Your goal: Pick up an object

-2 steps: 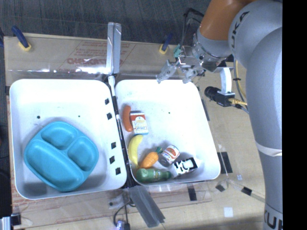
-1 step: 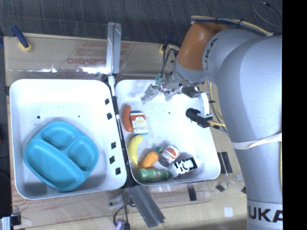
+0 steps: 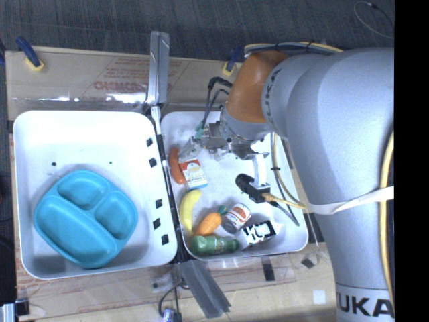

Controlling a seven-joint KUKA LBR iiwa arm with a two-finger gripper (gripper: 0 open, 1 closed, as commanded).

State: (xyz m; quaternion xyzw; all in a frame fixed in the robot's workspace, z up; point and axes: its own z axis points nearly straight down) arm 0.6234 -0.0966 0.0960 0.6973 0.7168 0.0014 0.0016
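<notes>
Grey and broad, my arm (image 3: 335,126) rises closest to the lens and reaches in from the right, its orange band (image 3: 251,89) just above the wrist. My gripper (image 3: 213,139) is down at the far end of the right bin (image 3: 218,190), and I cannot tell whether it is wide or narrow; nothing shows clearly in its grasp.

Every candidate to pick lies in this right bin. A small red-and-white carton (image 3: 193,173) sits just below my gripper, with a red sausage-shaped piece (image 3: 175,166) beside it against the left wall. Nearer the camera a banana (image 3: 190,210) lies along that same wall. A carrot (image 3: 209,223) is just beside it, touching a small can (image 3: 236,217). A green bottle (image 3: 214,245) lies on its side along the near wall, and a black-and-white item (image 3: 258,232) rests near the can.

Across the divider, the left bin (image 3: 80,139) holds a blue divided plate (image 3: 86,217), well apart from my gripper.
</notes>
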